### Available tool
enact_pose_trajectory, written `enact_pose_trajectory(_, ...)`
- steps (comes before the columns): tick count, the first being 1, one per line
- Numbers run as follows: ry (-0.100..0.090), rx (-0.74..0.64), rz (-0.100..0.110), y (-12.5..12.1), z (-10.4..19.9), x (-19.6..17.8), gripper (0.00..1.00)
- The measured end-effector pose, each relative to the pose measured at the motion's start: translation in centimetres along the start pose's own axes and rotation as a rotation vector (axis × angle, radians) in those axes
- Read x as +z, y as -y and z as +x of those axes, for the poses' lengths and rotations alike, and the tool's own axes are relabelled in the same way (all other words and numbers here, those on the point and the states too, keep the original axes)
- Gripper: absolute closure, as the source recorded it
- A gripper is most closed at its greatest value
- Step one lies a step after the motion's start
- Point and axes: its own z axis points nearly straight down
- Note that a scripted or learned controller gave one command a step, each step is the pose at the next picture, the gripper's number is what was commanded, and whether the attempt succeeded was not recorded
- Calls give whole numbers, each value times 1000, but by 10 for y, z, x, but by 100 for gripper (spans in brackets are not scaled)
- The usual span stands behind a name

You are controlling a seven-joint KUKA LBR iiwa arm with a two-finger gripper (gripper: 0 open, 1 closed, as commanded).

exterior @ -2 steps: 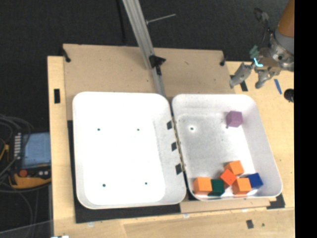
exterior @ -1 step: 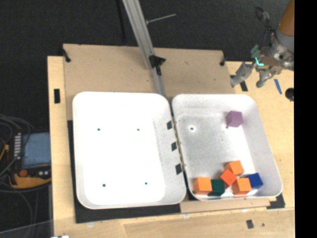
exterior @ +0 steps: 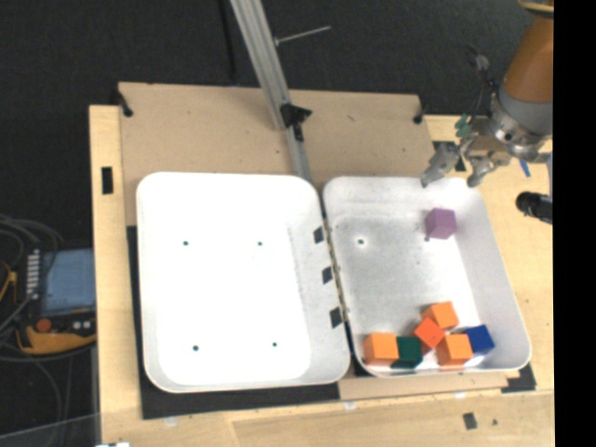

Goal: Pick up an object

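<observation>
- Your bench (exterior: 107, 250) carries two shallow white bins side by side; the left bin (exterior: 233, 282) lies bare, with a slanted metal rail (exterior: 265, 54) rising from the far side between the two.
- The right bin (exterior: 372, 250) holds all the blocks you can see.
- The arm (exterior: 531, 63) reaches in from the right, its orange band above the wrist, poised over the far right corner of the right bin.
- Your gripper (exterior: 458, 168) hangs with its two fingers spread apart and nothing between them; they touch no block.
- The purple block (exterior: 440, 223) sits alone, just near of the gripper and apart from it.
- Along the near wall of the right bin you have a tight cluster: four orange blocks (exterior: 430, 331), a dark green block (exterior: 409, 349) and a blue block (exterior: 480, 338), touching one another.
</observation>
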Motion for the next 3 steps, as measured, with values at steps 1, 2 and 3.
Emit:
enact_pose_trajectory(1,1,2,-1,6,-8,46,0)
enact_pose_trajectory(2,0,-4,-2,1,-5,90,0)
enact_pose_trajectory(3,5,-6,-9,-1,-7,74,100)
